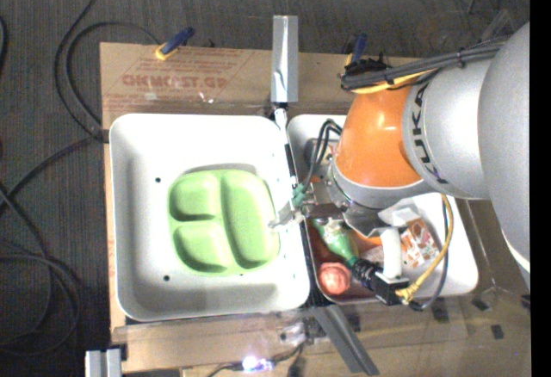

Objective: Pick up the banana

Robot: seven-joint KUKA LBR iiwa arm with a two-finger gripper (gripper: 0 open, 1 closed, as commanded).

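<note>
My arm's orange wrist band [379,143] hangs over the left half of the right bin [465,276], low above its contents. The arm's grey body covers most of that bin and hides what lies directly under the wrist. Below the wrist, at the bin's near left corner, lie a red round object [334,278] and a green object [332,237]. A white and orange packet [415,244] lies to their right.
The left bin [138,151] holds a green divided plate [224,219]. A black and yellow cable [430,276] loops from the wrist over the right bin's near side. A grey metal bar [284,57] stands behind the divider between the bins.
</note>
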